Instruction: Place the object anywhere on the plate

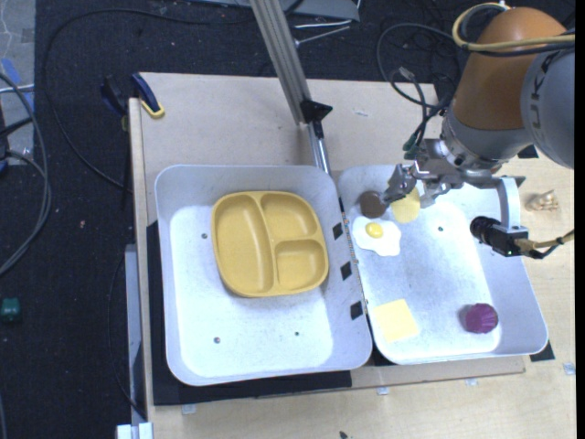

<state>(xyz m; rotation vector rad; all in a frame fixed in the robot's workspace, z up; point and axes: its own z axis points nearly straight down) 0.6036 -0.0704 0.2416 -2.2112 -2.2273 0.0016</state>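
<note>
Yellow object (406, 208): far-left corner of right bin (512, 286), just under gripper (409, 188).
Gripper state: cannot tell if it grips.
Plate (270, 242): left bin, well left of gripper.

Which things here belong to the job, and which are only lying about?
Job: plate in the left bin; gripper over the right bin, at a yellow piece.

Lying about: fried egg, brown piece, cheese slice, purple piece.
</note>
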